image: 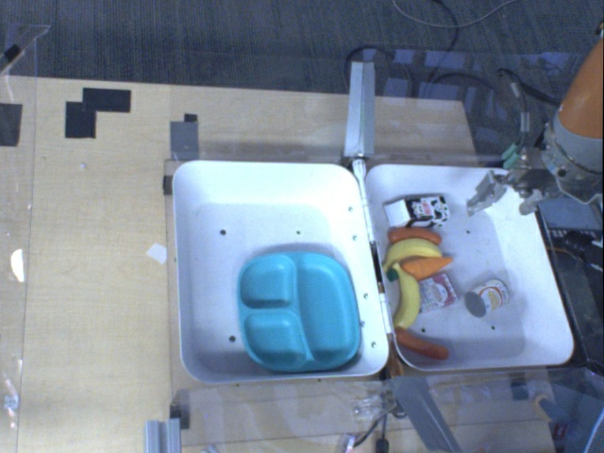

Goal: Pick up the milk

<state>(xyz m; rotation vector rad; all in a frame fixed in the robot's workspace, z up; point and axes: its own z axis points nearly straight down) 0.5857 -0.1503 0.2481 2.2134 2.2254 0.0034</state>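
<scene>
The milk [418,211] is a small white carton with black cow patches, lying on its side in the upper left part of the right bin [552,281]. My gripper [503,196] hovers over the bin's upper right area, to the right of the carton and apart from it. Its two fingers [480,194] are spread open with nothing between them.
Just below the milk lie a sausage [416,237], two bananas [408,295], a carrot [427,265], a reddish packet [440,293], a small can [488,297] and another sausage [422,347]. The left bin [203,253] holds a blue divided plate [300,310].
</scene>
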